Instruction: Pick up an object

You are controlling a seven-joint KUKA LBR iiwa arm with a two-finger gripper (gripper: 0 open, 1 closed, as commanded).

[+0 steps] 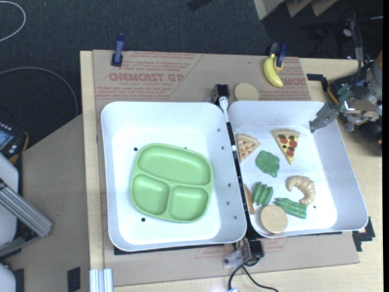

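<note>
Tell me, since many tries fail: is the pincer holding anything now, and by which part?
Nothing is held. The pincer hovers at the right bin's upper right edge, away from the toy food.

Brown board (152, 72) under both bins, red lettering along its top strip. Blue clamp (118, 49) at its upper left edge, second clamp (279, 52) at upper right. Yellow banana (273, 72) just beside the second clamp, on the board, outside the bins. Tan round disc (246, 92) near it, possibly a toy biscuit. Left bin (112, 163) and right bin (340, 181) touching along the middle. Metal rail (24, 212) at lower left of frame. Thin white cable (15, 17) looping over dark carpet (61, 5), upper left.
</note>
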